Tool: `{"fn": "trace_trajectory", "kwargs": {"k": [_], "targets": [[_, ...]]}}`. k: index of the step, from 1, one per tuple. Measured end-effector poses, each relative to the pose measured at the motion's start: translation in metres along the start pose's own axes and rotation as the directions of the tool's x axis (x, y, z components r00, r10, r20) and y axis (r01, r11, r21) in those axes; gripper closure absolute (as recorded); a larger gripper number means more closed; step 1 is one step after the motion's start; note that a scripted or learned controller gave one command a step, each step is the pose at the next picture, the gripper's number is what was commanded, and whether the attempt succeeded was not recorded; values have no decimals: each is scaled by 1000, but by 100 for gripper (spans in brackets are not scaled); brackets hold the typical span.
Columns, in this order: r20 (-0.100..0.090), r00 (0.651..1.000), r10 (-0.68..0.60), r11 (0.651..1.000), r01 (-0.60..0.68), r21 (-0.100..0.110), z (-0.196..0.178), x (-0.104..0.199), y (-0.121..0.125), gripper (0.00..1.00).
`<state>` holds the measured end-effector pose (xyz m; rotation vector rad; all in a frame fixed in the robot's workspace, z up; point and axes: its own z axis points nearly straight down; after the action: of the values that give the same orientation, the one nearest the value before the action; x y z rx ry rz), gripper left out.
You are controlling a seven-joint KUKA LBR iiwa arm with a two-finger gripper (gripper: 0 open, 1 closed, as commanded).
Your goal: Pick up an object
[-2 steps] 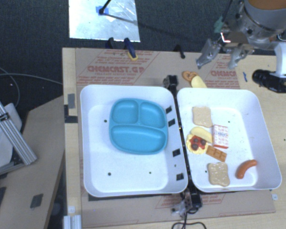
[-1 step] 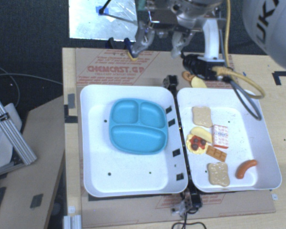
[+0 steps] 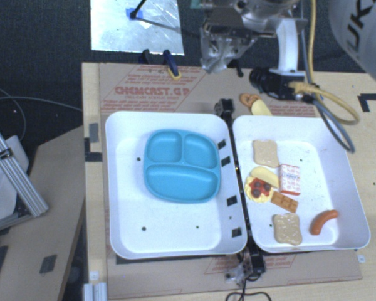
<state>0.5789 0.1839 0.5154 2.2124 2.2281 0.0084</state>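
A metal two-finger gripper (image 3: 214, 60) hangs above the bench behind the two shallow white bins; whether it is parted cannot be told, and nothing shows between its tips. The left bin (image 3: 122, 174) holds a blue divided plastic plate (image 3: 180, 166). The right bin (image 3: 344, 187) holds toy foods: bread slices, a sausage (image 3: 324, 221).

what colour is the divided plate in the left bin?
Light blue. The divided plate, with three compartments, shows plainly in the camera view.

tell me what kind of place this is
Most likely a robotics lab bench for pick tests: two white bins side by side, toy food such as a sausage in the right one, and a robot gripper overhead.
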Motion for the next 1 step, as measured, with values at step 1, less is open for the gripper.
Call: {"fn": "trace_trajectory", "kwargs": {"k": [1], "targets": [[0, 1000, 7, 1000, -7, -1, -22, -28, -50, 100]]}}
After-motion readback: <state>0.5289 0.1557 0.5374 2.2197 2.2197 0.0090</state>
